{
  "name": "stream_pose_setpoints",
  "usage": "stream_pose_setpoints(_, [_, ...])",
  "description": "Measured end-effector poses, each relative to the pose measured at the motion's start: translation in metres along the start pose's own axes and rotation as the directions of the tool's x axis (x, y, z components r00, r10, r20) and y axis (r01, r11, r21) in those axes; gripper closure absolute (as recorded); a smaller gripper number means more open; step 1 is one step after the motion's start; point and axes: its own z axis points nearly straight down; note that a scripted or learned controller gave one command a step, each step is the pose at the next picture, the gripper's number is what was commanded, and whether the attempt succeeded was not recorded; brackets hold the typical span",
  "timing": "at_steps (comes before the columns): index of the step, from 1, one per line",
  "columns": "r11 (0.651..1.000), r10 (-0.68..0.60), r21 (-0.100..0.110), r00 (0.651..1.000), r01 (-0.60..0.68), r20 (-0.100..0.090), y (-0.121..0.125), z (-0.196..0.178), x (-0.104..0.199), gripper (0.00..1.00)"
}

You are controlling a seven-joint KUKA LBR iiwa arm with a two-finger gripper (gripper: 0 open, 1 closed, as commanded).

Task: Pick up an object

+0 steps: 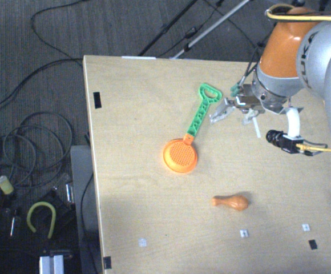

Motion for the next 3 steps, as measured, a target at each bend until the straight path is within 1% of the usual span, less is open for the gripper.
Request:
stream_pose_setpoints(1, [0.998, 0.068, 0.001, 0.998, -0.068, 0.0, -0.025, 0.126, 0.018, 0.0])
stream_pose_setpoints(2, [0.954, -0.298, -0.002, 0.954, 0.298, 0.0, -0.033, 0.028, 0.158, 0.0])
stream_pose_setpoints(3, [0.901, -0.433, -0.011, 0.901, 0.433, 0.004, -0.028, 0.117, 0.223, 0.0])
